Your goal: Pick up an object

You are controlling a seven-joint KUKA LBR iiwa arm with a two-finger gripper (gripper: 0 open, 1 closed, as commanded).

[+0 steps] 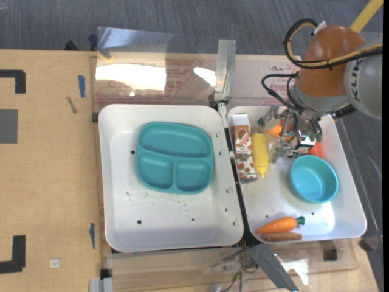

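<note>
My gripper (292,140) hangs over the back of the right bin (349,218), under the orange wrist band. It sits just right of a yellow mustard bottle (260,153) and just above a blue bowl (313,179). A small orange piece (277,128) and a red piece (316,147) lie close beside it. A carton with a printed label (243,146) lies along the bin's left wall. A carrot (279,225) rests near the front edge. I see nothing clearly held between the fingers.
The left bin (115,163) holds a teal divided plate (174,157). A metal divider post (225,72) stands behind the bins where they meet. Cables loop above the wrist at the upper right.
</note>
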